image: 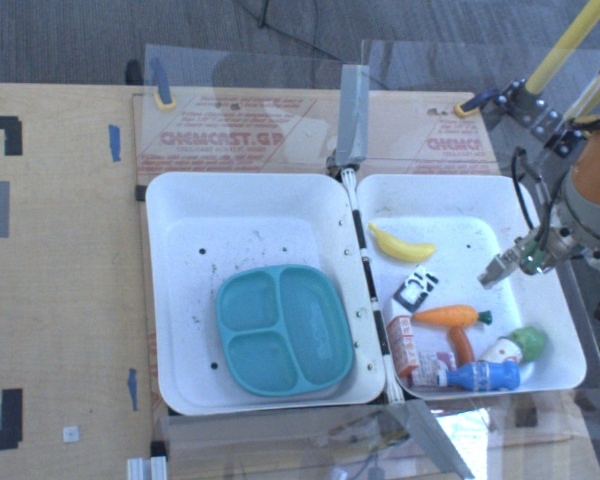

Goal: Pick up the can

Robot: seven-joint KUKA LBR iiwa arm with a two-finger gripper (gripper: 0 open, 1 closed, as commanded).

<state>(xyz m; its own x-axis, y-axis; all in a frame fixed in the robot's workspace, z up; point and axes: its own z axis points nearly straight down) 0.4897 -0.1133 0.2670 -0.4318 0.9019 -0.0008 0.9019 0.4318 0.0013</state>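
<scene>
Below, from the overhead camera, we see two white bins on the tabletop [60,268]. We cannot tell the claw's [502,268] state; it hovers over the right bin [460,203]. Left and below it lies the can [402,349], by the divider, beside a carrot [448,317], a blue bottle [480,376] and a banana [400,245]. Far left of the claw, the left bin [230,208] holds a teal divided tray [283,330].
</scene>
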